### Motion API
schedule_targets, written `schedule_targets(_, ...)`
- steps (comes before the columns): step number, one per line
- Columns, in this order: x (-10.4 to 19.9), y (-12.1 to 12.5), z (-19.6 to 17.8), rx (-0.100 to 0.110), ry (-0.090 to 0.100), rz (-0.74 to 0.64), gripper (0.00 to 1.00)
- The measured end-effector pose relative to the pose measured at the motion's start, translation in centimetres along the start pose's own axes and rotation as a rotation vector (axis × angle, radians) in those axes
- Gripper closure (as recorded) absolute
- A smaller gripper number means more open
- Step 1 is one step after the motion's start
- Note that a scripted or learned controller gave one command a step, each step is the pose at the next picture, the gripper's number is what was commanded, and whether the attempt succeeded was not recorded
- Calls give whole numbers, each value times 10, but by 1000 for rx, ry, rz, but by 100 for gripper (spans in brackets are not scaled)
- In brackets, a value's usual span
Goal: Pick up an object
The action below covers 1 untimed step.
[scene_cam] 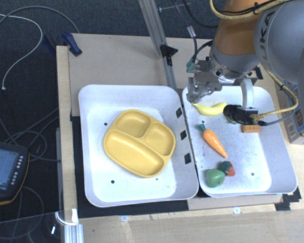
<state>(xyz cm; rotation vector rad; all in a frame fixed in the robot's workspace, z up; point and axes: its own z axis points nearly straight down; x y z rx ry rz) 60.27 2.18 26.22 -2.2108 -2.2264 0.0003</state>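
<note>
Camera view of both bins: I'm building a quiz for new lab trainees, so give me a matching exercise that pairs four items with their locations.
Items:
1. yellow divided plate
2. banana
3. carrot
4. green pepper

Places:
A. middle of the right bin
B. near front edge of the right bin
C. left bin
D. far end of the right bin, just below the end effector

Pairs: 1-C, 2-D, 3-A, 4-B
</note>
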Motion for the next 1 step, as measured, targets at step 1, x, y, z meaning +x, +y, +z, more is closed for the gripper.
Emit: schedule_targets(1, 51, 16, 19, -3, -1, 1, 100)
